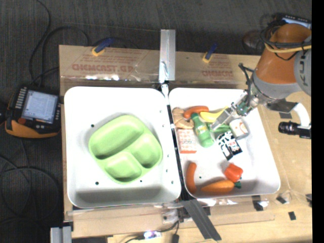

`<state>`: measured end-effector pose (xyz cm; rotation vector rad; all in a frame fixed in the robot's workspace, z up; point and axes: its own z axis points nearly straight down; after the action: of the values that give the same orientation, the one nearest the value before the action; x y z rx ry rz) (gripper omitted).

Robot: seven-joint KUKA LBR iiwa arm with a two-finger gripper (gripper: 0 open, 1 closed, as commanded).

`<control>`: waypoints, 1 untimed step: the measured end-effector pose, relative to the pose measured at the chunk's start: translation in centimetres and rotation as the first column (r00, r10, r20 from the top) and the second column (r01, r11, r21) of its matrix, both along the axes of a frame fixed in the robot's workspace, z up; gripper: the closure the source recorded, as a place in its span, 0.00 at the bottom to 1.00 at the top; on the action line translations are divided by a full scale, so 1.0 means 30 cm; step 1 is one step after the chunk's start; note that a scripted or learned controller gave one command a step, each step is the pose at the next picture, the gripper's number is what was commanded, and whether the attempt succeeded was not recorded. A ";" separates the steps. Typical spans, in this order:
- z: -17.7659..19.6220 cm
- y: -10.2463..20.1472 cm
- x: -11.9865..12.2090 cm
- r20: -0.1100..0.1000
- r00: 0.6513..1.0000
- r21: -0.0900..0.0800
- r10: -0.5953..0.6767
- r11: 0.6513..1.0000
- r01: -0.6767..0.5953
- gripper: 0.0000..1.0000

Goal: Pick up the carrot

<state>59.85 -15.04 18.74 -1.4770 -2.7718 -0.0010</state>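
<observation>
Orange carrot (217, 187) lies flat near the front wall of the right bin (263, 156), leafy end pointing toward the arm side, just beside an orange-red pepper (233, 172) that sits right behind its tip. Jaws (218, 118) hang well behind the carrot, over the rear clutter of the same bin, tilted down toward the bin divider; cannot tell if they are wide or narrow, nothing clearly between them. Grey arm with orange band (286, 47) comes in behind and beyond the carrot, off the bin corner. Green bottle (203, 133) lies behind the carrot, mid-bin, with a yellow item (209, 117) touching its rear end, too blurred to name. Small white packet with red print (187, 141) sits by the divider behind the carrot, text not readable. Black-and-white patterned card (230, 147) lies between bottle and pepper, markings unreadable. Reddish sausage-shaped piece (190, 175) curves just beside the carrot's blunt end, near the divider. Left bin (81, 186) holds a green three-section tray (125, 147), well apart from the carrot across the divider. Cardboard sheet on the counter (109, 67) behind both bins carries faded red lettering, roughly "CHEMCAST", not fully legible. Handheld pendant with lit screen (33, 110) rests on the floor, far from the carrot past the left bin.
</observation>
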 end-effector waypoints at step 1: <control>-0.238 -0.027 -0.282 0.033 0.999 -0.007 -0.041 0.999 0.041 0.00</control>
<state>51.38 -15.85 11.60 -1.5496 -2.7691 -0.0152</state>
